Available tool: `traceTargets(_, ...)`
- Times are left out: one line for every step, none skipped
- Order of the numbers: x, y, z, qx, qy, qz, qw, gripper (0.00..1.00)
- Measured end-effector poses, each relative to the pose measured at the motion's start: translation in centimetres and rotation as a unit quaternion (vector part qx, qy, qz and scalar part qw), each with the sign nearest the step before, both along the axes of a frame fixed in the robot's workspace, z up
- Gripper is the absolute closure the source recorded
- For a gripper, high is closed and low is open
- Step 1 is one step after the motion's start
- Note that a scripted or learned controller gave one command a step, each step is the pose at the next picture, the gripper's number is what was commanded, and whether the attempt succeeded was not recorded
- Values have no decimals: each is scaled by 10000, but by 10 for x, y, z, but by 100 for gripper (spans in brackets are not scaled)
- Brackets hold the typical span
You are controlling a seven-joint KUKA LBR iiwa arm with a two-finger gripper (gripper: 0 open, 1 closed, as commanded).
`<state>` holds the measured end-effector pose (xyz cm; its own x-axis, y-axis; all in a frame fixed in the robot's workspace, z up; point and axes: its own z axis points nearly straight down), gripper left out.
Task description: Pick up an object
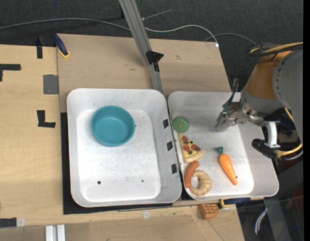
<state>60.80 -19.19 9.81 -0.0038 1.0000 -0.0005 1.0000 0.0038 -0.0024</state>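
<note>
My gripper hangs over the upper right part of the right bin, its fingertips close together with nothing seen between them. Below it lies an orange toy carrot with a green top. To its left, along the bin's left side, sit a small green round piece, a pizza slice, and at the bin's front a hot dog beside a tan ring-shaped donut. A blue bowl rests in the left bin.
A grey metal pole slants across the bench behind the bins. A small orange block lies on the bench just in front of the right bin. Cables run over the dark floor at the back.
</note>
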Motion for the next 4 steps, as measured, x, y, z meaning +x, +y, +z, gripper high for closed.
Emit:
traceTargets(7, -7, 58, -6, -31, -15, 10000, 100)
traceTargets(15, -4, 103, -3, -31, -9, 10000, 100)
traceTargets(24, -1, 164, -6, -43, -6, 10000, 100)
traceTargets(13, 56, 167, 9, -11, 13, 10000, 100)
